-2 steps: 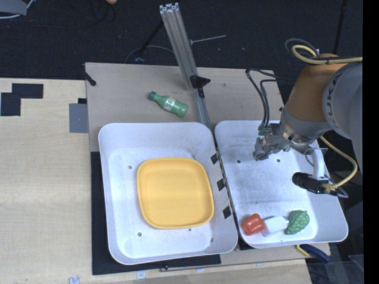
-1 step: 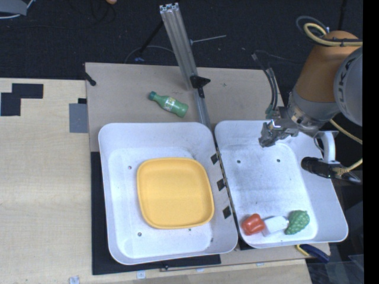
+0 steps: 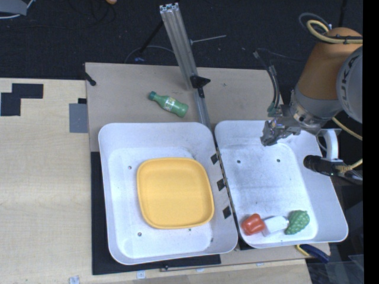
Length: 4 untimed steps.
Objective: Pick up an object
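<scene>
In the right bin point(image 3: 278, 176), three small things lie along the near edge: a red pepper-like piece point(image 3: 253, 223), a white block point(image 3: 275, 225) and a green bumpy piece point(image 3: 297, 222). My gripper point(image 3: 271, 136) hangs over the far part of the right bin, well away from them, and nothing shows between its fingers. A square yellow plate point(image 3: 174, 192) lies flat in the left bin point(image 3: 118, 158).
A green bottle point(image 3: 169, 103) lies on its side on the bench behind the left bin. A slanted metal rail point(image 3: 185, 55) rises from the bench between the bins at the back. Black clips point(image 3: 220, 184) sit along the seam between the bins.
</scene>
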{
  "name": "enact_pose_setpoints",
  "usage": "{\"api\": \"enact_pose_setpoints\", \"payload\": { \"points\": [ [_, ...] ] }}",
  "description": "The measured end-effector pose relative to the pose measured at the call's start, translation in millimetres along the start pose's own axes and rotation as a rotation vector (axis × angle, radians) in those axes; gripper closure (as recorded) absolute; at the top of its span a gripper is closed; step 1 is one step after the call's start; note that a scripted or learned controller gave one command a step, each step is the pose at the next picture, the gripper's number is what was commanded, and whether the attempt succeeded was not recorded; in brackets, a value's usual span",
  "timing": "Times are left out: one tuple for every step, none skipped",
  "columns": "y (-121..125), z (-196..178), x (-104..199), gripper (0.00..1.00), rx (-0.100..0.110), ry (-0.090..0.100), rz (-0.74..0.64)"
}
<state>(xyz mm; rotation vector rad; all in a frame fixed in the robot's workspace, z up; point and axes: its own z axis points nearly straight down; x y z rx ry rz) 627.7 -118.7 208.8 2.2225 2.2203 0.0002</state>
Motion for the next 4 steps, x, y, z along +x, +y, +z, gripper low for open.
{"api": "enact_pose_setpoints", "payload": {
  "points": [
    [-12.9,6.3,48.2,1.00,0.001,0.001,-0.003],
    [-24.2,10.7,98.4,1.00,0.001,0.001,-0.003],
    [-33.2,-5.0,140.3,1.00,0.000,0.000,-0.003],
    [-40.5,-6.8,199.3,1.00,0.001,0.001,-0.005]
  ]
}}
